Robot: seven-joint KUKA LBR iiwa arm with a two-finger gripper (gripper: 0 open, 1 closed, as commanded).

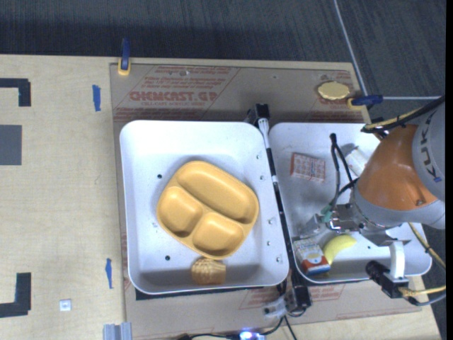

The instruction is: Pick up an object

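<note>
Camera view: low in the right bin [417, 264], end effector [331, 225] hangs just above the yellow banana-like piece [338, 247]; a small carton [313, 256] touches that piece's left. Finger spread: cannot tell. Best descend centred on the piece, clear of the carton.

We've got the arm [396, 179] reaching in from the right, orange band up top, wrist bent down low; gripper [327, 222] sits at the lower end, angled left, fingers too hidden to read
</note>
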